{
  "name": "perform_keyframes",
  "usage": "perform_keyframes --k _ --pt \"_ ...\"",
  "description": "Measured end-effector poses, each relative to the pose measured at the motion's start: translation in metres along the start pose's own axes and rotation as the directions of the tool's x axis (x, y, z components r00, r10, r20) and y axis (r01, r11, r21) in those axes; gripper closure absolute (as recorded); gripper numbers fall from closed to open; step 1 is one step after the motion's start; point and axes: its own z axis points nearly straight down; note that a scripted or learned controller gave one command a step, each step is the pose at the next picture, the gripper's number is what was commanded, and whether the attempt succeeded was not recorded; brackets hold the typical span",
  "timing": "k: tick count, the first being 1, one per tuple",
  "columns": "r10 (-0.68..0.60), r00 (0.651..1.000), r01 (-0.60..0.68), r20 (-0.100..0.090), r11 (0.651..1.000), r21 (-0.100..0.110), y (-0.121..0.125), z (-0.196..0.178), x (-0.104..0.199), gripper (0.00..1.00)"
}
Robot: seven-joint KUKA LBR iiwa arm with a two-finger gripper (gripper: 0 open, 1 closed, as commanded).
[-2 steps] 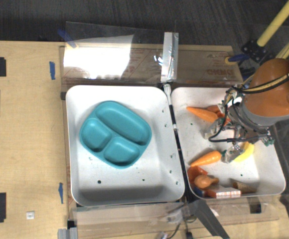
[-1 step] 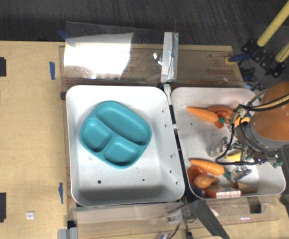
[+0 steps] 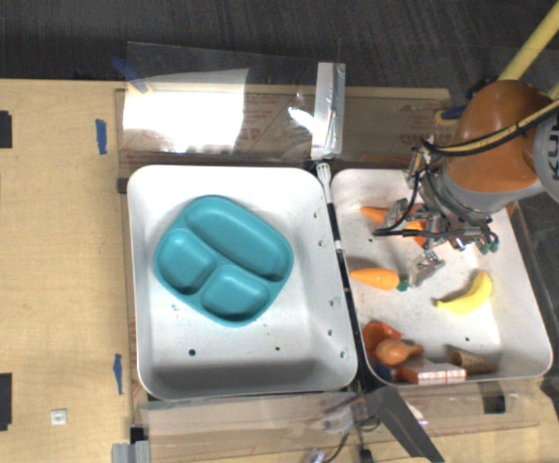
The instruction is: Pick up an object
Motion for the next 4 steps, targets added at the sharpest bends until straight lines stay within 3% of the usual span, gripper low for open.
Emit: perform_keyframes --k 1,2,4 --pt "-0.018 1.0 0.018 -0.003 1.0 0.001 0.008 0.0 0.001 0.0" --pt "0.069 0.998 -0.069 0.0 0.998 0.002 0.024 0.0 -0.019 0.0" --pt "0.03 1.0 -0.03 -0.002 1.0 0.001 0.043 -0.002 0.053 0.0"
